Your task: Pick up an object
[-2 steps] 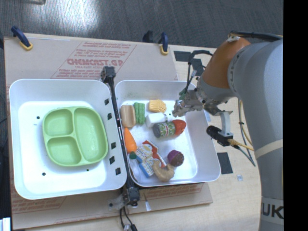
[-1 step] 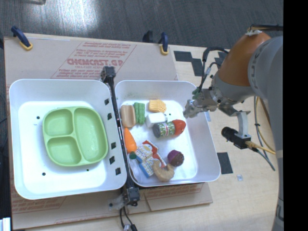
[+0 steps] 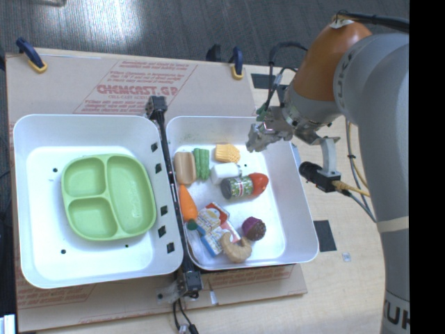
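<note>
Cardboard sheeting covers the table (image 3: 83, 89) under two white bins. At the right bin's (image 3: 295, 214) upper right corner hangs the tool (image 3: 259, 139); whether it is spread or pressed together cannot be told, and nothing shows in its grip. Just left of it lies a yellow waffle piece (image 3: 227, 152); below it, a small jar (image 3: 238, 187) touching a red tomato (image 3: 258, 182). Far left, a green divided plate (image 3: 108, 195) sits in the other bin (image 3: 28, 207).

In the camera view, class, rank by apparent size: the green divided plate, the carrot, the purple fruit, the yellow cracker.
1. green divided plate
2. carrot
3. purple fruit and yellow cracker: too alike to rank.
</note>
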Available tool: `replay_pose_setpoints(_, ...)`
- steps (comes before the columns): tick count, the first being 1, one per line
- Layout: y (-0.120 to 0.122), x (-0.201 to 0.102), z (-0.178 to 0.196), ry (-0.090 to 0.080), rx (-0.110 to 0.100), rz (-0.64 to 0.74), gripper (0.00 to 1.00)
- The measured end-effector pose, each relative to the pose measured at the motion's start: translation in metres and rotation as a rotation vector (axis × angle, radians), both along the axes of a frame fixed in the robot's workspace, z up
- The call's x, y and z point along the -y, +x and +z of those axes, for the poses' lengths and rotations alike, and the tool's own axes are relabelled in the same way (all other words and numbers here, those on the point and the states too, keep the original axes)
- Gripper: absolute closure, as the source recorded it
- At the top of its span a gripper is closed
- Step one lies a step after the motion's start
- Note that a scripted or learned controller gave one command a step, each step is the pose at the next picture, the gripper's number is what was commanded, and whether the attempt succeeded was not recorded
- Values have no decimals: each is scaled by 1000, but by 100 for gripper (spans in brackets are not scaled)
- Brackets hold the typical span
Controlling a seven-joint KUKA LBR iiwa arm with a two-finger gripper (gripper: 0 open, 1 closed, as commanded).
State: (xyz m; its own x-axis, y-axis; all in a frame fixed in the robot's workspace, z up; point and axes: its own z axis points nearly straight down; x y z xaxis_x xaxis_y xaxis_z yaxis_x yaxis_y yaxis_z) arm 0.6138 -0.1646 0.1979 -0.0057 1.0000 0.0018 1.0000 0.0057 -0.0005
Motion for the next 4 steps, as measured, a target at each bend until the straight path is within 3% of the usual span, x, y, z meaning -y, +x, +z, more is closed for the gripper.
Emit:
replay_pose_setpoints(1, 14, -62, 10, -1, 0, 0, 100)
replay_pose_setpoints(2, 14, -63, 21, -1, -1, 5, 100)
replay_pose_setpoints(3, -77, -34, 41, -2, -2, -2, 100)
replay_pose_setpoints(4, -4, -92, 24, -2, -2, 2, 100)
